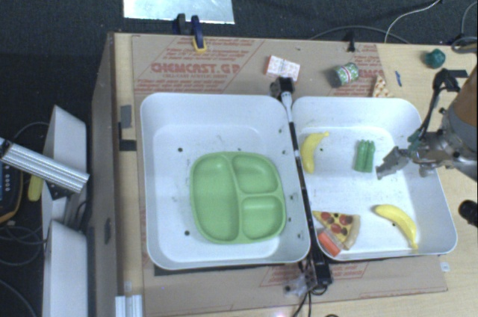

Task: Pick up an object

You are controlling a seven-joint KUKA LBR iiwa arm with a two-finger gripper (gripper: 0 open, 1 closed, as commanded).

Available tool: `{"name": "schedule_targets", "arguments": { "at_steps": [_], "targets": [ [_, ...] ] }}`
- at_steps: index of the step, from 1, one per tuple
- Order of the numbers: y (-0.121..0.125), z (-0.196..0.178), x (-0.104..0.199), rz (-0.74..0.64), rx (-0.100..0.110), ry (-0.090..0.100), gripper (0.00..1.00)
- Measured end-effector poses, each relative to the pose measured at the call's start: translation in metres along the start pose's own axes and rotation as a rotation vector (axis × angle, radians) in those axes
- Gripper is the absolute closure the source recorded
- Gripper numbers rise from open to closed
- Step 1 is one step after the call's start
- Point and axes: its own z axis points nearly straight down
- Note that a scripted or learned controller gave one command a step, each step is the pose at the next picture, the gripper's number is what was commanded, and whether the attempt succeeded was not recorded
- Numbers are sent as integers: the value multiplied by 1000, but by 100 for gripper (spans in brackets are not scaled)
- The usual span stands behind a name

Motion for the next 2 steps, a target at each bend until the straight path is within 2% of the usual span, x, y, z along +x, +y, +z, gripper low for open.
{"name": "schedule_targets", "arguments": {
  "at_steps": [1, 2],
  "targets": [
    [8, 99, -31, 2, 2, 0, 0],
    [40, 161, -25, 1, 0, 0, 0]
  ]
}}
